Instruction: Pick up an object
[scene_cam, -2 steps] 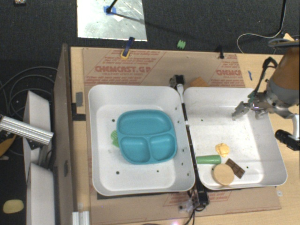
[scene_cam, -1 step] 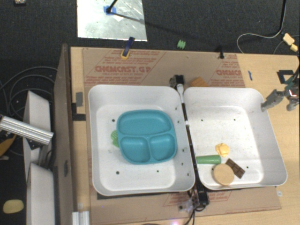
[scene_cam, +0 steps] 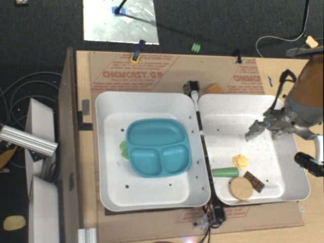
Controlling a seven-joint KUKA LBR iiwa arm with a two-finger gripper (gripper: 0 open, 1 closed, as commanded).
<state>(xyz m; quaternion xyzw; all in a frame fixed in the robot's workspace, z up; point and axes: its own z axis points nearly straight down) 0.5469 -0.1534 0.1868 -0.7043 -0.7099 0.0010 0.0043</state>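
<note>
White plastic bins sit side by side on the bench, and the right bin [scene_cam: 283, 186] is where the work lies. The gripper [scene_cam: 254, 130] hangs over that bin's upper middle, reaching in from the right below the arm [scene_cam: 309, 92], and nothing lies between or under its tip; whether it is open or closed cannot be told from this slant. The pickable things are bunched at the bin's near edge, well apart from the gripper: a yellow lump [scene_cam: 240, 161], a green stick [scene_cam: 225, 172] lying flat against the divider side, a tan disc [scene_cam: 241, 189], and a brown bar [scene_cam: 254, 181] resting just beside or touching the disc. Their crowding probably matters, since a grasp aimed at the disc or bar could nudge the neighbour, while the yellow lump stands a little freer and nearest the gripper, so it looks the easiest target. The left bin [scene_cam: 109, 135] holds a blue tray [scene_cam: 158, 147] with three compartments, tilted slightly, and a green scrap [scene_cam: 123, 148] peeks from under its left edge, hard to reach there. The pick seems not yet begun: the gripper would have to travel toward the near edge and descend.
</note>
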